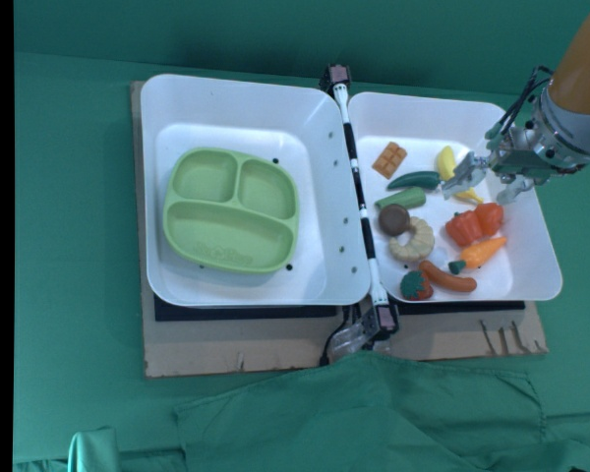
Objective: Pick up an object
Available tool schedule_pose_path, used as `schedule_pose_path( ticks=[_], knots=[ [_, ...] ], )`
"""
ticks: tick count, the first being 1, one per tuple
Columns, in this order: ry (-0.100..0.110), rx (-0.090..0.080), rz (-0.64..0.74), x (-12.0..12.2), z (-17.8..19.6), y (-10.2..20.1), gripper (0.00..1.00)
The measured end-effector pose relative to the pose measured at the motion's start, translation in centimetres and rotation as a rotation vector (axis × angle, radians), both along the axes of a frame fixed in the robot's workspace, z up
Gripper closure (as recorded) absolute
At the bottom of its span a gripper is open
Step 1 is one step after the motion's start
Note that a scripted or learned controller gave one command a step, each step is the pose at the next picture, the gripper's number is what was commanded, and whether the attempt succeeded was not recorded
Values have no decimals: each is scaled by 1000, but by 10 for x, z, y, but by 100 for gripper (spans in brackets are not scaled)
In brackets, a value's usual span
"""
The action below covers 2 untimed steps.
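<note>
**Camera view: open gripper over the toy food bin**

Camera view shows the gripper (489, 177) at the right side of the frame, above the right bin (536, 264). Its two fingers (462, 173) are spread apart, and nothing sits between them. One finger is by the yellow piece (446, 160), and the other points down near the red pepper (475, 223). A small yellow bit (469, 197) lies just under the gripper.

Behind the fingers comes the grey wrist, then the orange band (585, 67) of the arm in the upper right corner.

The things to pick up are toy foods, all in the right bin. The green cucumber (414, 179) lies left of the gripper, with a green pod (402, 199) below it. An orange waffle square (389, 158) is near the top of the pile. Lower down are a brown round piece (393, 219), a yellow corn ring (414, 239), a carrot (479, 254), a sausage (449, 279) and a strawberry (413, 285).

In the left bin (177, 101), a green plate (232, 209) with three parts lies flat in the middle. Both bins rest side by side on a brown board (226, 357), and green cloth (79, 264) covers the bench around it.
</note>
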State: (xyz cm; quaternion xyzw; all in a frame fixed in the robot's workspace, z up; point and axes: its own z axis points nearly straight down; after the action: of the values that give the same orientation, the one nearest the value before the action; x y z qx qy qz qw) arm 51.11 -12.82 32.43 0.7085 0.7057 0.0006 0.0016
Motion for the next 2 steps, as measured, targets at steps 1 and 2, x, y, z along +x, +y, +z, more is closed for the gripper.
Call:
schedule_pose_path(
  ticks=[1, 2],
  knots=[
    [4, 0, 2, 59, -85, 3, 0],
    [-4, -1, 2, 99, -144, -7, 0]
  ],
)
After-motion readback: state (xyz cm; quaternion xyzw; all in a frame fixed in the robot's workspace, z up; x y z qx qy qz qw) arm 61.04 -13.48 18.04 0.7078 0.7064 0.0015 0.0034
